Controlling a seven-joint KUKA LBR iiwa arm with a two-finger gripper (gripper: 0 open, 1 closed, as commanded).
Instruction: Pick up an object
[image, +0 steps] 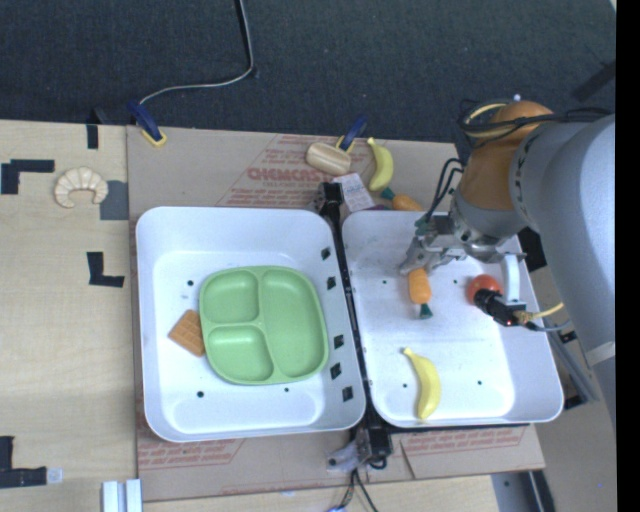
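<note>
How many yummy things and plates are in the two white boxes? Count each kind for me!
Bananas: 1
Carrots: 1
Tomatoes: 1
Crackers: 1
Green plates: 1
Total: 5

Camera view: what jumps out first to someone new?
The green divided plate in the left bin, with a tan cracker tucked at its left edge. Next, the grey arm's end effector low over the right bin, just above a small carrot, with a banana lying nearer the front. A croissant sits alone on the bench at far left.
</note>
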